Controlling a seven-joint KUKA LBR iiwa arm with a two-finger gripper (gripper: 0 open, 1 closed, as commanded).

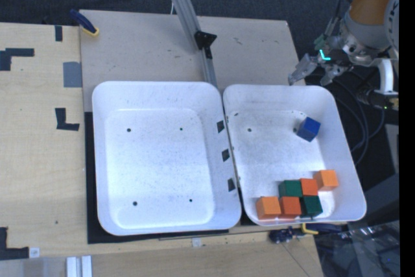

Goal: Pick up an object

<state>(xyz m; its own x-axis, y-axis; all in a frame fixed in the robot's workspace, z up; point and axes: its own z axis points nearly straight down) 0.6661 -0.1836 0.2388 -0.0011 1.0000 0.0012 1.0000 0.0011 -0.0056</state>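
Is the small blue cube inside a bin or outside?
Inside. The small blue cube lies on the floor of the right shallow white bin, apart from the other blocks.

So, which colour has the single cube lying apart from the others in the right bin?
Blue. The small blue cube shows best in the camera view.

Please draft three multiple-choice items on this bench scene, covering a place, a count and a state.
1. Where does the blue block lie?
A. left bin
B. right bin, apart from the other blocks
C. bare bench

2. How many orange blocks show?
A. four
B. one
C. seven

3. Where is the claw?
A. above the right bin's far rim, holding nothing
B. clamped on a green block
C. over the left bin

Key: 1 B, it sits alone near the far right wall. 2 A, four orange among the near-corner cluster. 3 A, no block sits between its fingers.
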